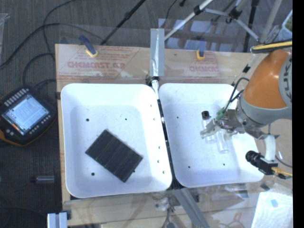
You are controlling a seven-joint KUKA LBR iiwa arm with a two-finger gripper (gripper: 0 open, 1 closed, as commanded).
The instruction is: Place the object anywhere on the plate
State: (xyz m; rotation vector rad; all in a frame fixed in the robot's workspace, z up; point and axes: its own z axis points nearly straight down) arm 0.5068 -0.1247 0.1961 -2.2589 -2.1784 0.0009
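Observation:
A dark grey square plate (114,155) with ribbed lines lies flat on the floor of the left bin (76,103), turned diagonally. A small black object (205,114) sits on the floor of the right bin (190,170), in its upper middle. My gripper (214,139) hangs low over the right bin, just below and right of the black object. Its two translucent fingers (222,145) stand apart and nothing shows between them. The small object is close to the upper finger, but I cannot tell whether they touch.
The ridge where the two bins meet (164,132) runs between the object and the plate. A teach pendant (24,113) lies left of the bench. The arm's orange band (268,82) and grey wrist cover the right bin's right side.

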